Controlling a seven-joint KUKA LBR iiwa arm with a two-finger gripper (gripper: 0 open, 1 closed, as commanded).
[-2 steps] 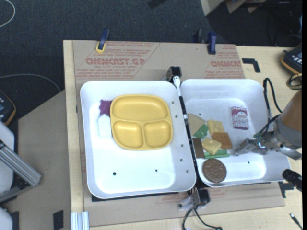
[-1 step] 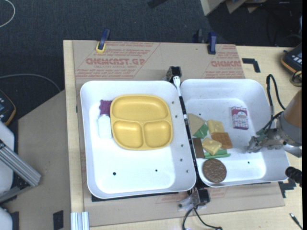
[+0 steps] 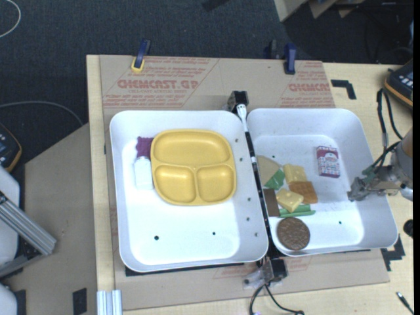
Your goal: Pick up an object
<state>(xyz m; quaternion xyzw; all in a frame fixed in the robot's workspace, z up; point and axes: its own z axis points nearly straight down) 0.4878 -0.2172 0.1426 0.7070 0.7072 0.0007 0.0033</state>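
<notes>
Starting nearest me, I see a brown round disc [image 3: 293, 233] in the right bin [image 3: 348, 231], then yellow and green blocks [image 3: 292, 190] beyond it. My gripper [image 3: 359, 190] sits low at that bin's right wall; its fingers I cannot tell apart or together. Farther back lies a red packet [image 3: 327, 161]. The left bin [image 3: 177, 241] carries a yellow divided tray [image 3: 193, 166].

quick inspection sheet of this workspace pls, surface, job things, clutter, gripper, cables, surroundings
surface: brown board bearing left white bin and right white bin, side by side
job's things: yellow three-compartment plastic tray in left bin; round brown disc, red-and-white packet, pile of tan and green flat pieces in right bin
clutter: purple item and white item beside tray
gripper: gripper over right bin's right side, nothing between fingers
cables: wires at front edge
surroundings: dark carpet
</notes>
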